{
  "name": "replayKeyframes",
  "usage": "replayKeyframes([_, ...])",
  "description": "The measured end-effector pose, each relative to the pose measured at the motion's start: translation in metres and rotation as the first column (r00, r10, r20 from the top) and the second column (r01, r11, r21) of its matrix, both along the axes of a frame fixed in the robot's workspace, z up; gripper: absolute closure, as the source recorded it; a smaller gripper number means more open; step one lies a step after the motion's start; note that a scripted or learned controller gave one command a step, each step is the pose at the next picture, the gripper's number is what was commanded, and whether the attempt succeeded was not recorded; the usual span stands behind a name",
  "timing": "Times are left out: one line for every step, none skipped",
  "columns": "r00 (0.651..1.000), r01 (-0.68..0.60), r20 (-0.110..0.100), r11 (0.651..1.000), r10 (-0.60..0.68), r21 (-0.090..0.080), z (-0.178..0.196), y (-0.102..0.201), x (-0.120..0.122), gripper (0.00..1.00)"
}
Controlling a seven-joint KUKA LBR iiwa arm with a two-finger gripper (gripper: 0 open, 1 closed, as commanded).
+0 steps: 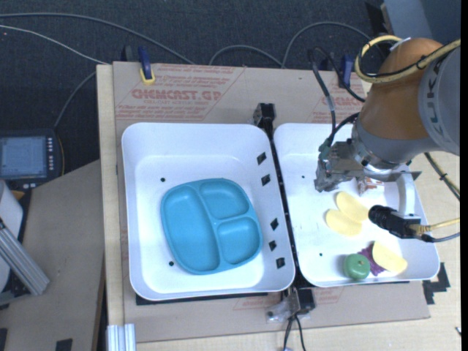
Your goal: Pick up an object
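Observation:
In the right bin (307,159) lie two pale yellow pieces (347,214), a green round object (357,266) with a purple bit beside it, and another yellow piece (389,257) near the front right corner. My gripper (333,174) hangs over the right bin's middle, just above and left of the pale yellow pieces. The grey and orange arm covers the bin's far right part. Nothing shows between the fingers.
The left bin (146,152) holds a blue divided plate (210,225). A black divider with clips (272,189) runs between the bins. Cables cross the dark floor behind the bench. A black cylinder (391,221) sticks out from the wrist over the right bin.

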State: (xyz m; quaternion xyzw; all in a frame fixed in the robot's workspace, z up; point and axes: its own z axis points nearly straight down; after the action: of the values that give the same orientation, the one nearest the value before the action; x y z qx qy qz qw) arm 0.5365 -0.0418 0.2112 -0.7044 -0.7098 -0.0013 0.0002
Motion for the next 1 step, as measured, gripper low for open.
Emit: replayKeyframes([1.000,0.000,-0.001,1.000,0.000,0.001,0.0077,0.0584,0.0058,1.00])
